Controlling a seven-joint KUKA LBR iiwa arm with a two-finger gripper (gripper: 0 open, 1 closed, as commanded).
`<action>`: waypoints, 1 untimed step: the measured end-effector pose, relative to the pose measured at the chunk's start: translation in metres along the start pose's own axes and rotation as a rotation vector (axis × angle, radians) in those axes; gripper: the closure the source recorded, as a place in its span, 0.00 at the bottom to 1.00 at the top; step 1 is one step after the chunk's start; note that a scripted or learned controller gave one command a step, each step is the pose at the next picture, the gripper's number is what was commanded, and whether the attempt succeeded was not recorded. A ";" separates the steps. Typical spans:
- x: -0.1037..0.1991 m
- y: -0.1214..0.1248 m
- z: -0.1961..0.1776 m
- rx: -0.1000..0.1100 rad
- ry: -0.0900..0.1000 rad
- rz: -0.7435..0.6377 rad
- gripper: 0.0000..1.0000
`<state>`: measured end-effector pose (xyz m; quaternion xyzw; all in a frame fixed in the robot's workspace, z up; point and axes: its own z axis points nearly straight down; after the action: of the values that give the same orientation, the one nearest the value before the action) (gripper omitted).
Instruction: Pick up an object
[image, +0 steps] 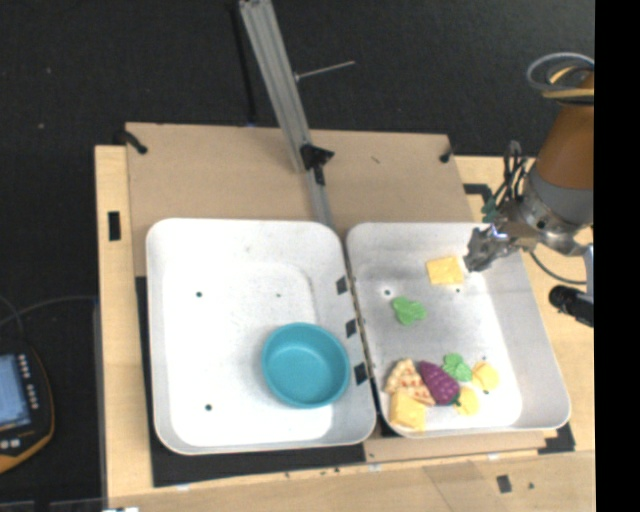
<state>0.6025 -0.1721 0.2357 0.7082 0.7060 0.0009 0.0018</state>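
**Two White Bins and a Robot Arm**

On the left is a white bin (200, 260). A blue bowl (305, 364) sits in it, near the front right corner, right side up.

Next comes the right bin (520, 330). A small green piece (408, 311) lies near its middle. At the front is a little heap of toy food: a yellow wedge (404, 393), a purple piece (437, 381), another green piece (456, 364) and small yellow bits (484, 377) (all touching or very close).

Near the back lies a flat yellow square (445, 271). The gripper (480, 250) is just beside it, on its right, low over the bin. I cannot tell how the gripper is set. The grey and orange arm (566, 160) comes in from the right.
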 end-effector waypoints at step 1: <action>0.057 0.007 -0.008 -0.001 0.002 -0.010 1.00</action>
<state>0.6101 -0.1147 0.2439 0.7045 0.7097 0.0020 0.0013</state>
